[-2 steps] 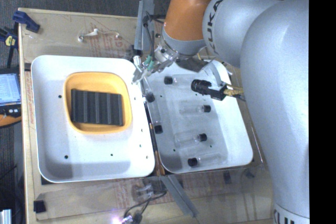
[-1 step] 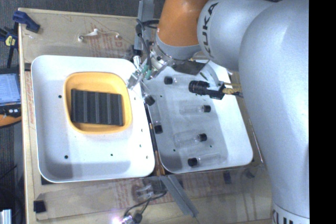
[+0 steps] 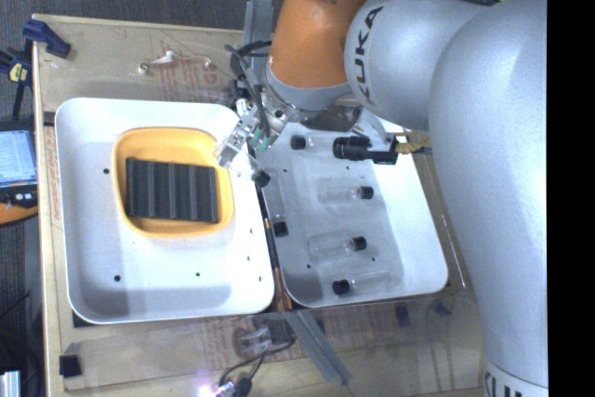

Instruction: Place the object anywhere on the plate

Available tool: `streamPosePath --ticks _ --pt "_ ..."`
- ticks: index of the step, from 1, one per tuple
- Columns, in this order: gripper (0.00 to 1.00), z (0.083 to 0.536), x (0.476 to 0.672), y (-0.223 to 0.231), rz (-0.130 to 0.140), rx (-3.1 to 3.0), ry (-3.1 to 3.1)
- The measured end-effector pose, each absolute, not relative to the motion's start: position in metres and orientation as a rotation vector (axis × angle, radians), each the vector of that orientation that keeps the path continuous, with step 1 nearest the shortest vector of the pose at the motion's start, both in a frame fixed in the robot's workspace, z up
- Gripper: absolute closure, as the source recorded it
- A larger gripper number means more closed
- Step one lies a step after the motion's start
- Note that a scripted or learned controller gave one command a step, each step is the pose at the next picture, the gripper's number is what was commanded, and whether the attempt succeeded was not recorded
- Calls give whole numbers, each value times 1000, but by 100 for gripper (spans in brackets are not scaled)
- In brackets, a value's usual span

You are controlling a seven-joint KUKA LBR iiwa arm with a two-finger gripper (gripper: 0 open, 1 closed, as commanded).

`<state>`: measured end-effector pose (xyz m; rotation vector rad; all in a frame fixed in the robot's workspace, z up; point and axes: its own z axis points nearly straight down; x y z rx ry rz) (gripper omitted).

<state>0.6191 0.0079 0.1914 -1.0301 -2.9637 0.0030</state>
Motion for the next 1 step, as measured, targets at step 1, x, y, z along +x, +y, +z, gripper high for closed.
streamPosePath --ticks 1 --pt "0 191 619 8 3 -1031 -2964"
